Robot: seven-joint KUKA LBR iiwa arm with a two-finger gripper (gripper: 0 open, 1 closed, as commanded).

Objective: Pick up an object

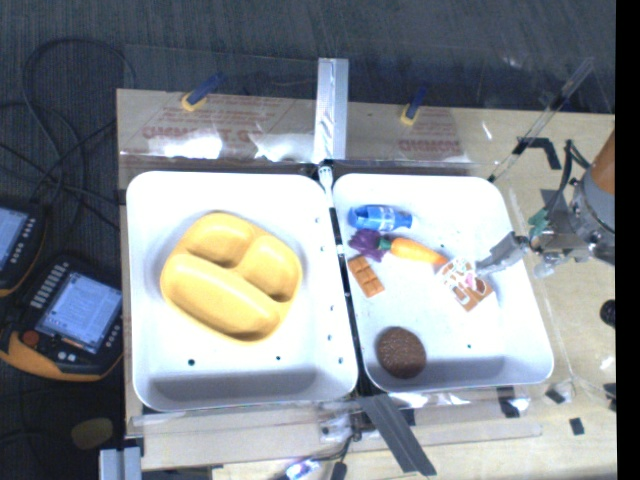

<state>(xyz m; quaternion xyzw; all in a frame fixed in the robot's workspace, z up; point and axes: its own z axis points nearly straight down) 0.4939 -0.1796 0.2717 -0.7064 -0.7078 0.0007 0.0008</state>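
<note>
Red-and-white, a small patterned object (467, 282) lies at the right side of the right bin (520, 353), just beside and left of the gripper (497, 257) slanting in over the bin's right wall; whether its claw is open or holding anything cannot be told. The object's long axis runs diagonally.

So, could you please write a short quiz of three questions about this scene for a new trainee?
1. True or false: the large yellow object lies in the left bin.
2. Which lies nearest the right bin's front wall? A. blue bottle B. brown round object C. carrot
3. Fill in: the gripper is beside the small red-and-white ____.

Key: 1 true; 2 B; 3 packet.
</note>
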